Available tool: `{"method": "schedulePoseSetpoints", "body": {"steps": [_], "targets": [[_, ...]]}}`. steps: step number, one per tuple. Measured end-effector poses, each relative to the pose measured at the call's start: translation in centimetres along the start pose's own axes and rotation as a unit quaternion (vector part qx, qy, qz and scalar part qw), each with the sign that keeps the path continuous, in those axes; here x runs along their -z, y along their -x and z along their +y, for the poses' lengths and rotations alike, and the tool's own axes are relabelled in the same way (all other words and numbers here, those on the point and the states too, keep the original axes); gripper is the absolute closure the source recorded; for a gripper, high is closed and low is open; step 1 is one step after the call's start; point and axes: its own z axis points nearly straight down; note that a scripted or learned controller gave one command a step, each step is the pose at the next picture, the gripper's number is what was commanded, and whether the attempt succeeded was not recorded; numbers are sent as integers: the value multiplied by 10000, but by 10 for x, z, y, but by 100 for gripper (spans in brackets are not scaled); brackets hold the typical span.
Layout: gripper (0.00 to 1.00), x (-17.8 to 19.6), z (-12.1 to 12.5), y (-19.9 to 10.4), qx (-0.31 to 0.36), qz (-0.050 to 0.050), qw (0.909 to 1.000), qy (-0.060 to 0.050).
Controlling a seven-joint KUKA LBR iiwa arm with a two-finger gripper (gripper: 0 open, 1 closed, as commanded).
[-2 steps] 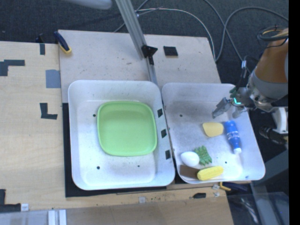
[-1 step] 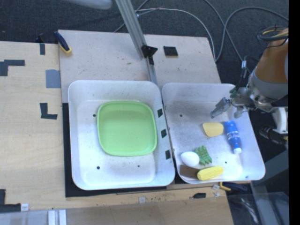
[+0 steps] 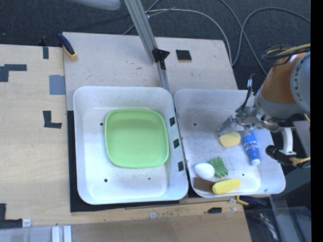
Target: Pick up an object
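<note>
The gripper (image 3: 233,126) sits low inside the right bin (image 3: 194,105), at its upper middle, directly above and seemingly touching the top edge of a pale yellow block (image 3: 230,139). Whether the jaws stand apart or together cannot be told from this slanted view; nothing is visibly held between them.

The yellow block appears to be the nearest candidate for the pick. Just to its right lies a blue bottle (image 3: 251,148) with a white cap, resting on its side. Nearer the front wall sit a white egg-shaped piece (image 3: 204,170), a green leafy item (image 3: 219,166) touching it, and a yellow corn cob (image 3: 226,186).

Judgement on the step in hand: a sound grasp calls for the fingers to straddle the block across its narrow width, descending squarely, clear of the bottle (its rounded body would likely roll if nudged).

The block looks matte and soft-edged, possibly spongy. The bottle looks smooth and glossy; the corn is ridged. The left bin (image 3: 86,135) holds a flat, smooth green plate (image 3: 136,137) with rounded corners. Both bins show speckled, scuffed white plastic.
</note>
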Motion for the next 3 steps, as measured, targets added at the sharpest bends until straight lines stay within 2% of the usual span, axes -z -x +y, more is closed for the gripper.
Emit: {"method": "schedulePoseSetpoints", "body": {"steps": [1, 2, 3], "targets": [[0, -39, 2, -1, 9, -9, 10000, 54], [100, -24, 5, 0, 7, -28, 9999, 100], [100, 26, 15, 0, 0, -12, 10000, 49]]}}
